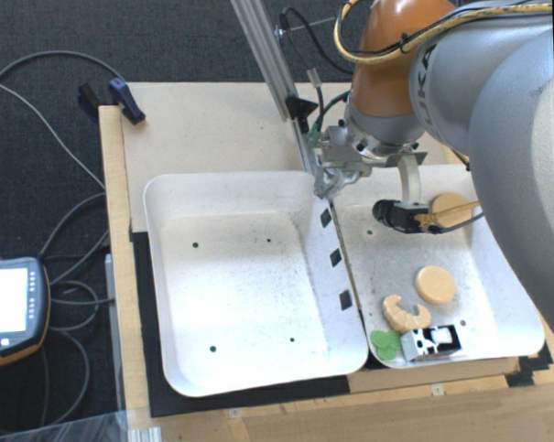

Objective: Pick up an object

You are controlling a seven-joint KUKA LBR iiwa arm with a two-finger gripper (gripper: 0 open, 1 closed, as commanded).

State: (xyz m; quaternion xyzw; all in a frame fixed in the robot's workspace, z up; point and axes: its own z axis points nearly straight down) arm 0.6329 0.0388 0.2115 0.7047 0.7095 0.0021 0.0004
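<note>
Pincer (pixel 331 182) by divider (pixel 339 259), tan disc (pixel 436 285) well apart

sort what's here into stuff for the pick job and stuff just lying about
For the job: gripper, right bin, tan disc, croissant-shaped piece, green piece, black-and-white block.
Lying about: blue clamp, handheld screen.

A robot lab — teach pendant (pixel 10 310), floor cables (pixel 18 55), 2 bins (pixel 154 230).
</note>
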